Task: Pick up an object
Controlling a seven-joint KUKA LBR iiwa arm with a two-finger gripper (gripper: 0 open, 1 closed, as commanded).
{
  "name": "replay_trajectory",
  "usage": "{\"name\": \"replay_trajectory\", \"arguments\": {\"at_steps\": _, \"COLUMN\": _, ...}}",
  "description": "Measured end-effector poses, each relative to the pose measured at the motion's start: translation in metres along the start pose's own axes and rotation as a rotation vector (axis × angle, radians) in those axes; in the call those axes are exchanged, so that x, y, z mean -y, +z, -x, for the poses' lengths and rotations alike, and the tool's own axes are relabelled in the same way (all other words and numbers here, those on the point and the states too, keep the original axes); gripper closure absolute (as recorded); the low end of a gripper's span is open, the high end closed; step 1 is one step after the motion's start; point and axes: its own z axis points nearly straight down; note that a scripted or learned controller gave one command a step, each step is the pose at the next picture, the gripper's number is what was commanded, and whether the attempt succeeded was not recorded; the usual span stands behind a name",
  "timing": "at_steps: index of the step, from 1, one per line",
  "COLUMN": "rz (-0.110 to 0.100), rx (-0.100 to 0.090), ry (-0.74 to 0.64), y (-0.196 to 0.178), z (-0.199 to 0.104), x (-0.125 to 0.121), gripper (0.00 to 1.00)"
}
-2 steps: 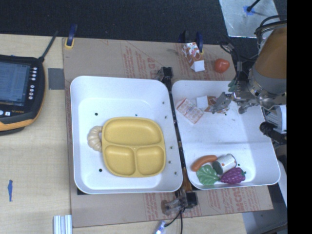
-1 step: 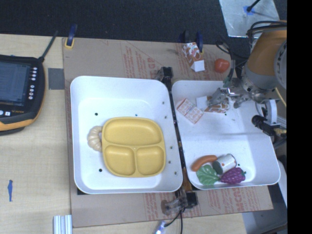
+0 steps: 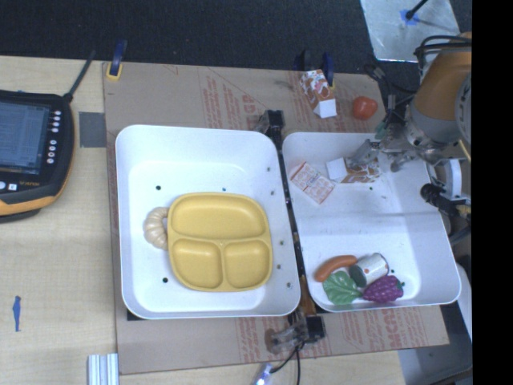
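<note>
Here, the small carton point(image 3: 357, 169) lies right beside the fingers point(image 3: 377, 152).

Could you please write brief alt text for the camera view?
A grey arm's gripper reaches into the right bin near small cartons; toy food sits at its front. The left bin holds a yellow divided tray.

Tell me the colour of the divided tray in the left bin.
Pale yellow divided plastic tray, seen in the camera view.

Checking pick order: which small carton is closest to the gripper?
The white carton at the right bin's top, beside the gripper. The pink-patterned one lies farther left; another carton stands outside the bin.
</note>
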Motion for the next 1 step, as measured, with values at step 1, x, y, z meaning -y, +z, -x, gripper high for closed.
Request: {"name": "replay_trajectory", "arguments": {"at_steps": 1, "rz": 0.003, "rx": 0.003, "ry": -0.003, "y": -0.0136, "z": 0.0018, "x": -0.0017, "gripper": 1.0}}
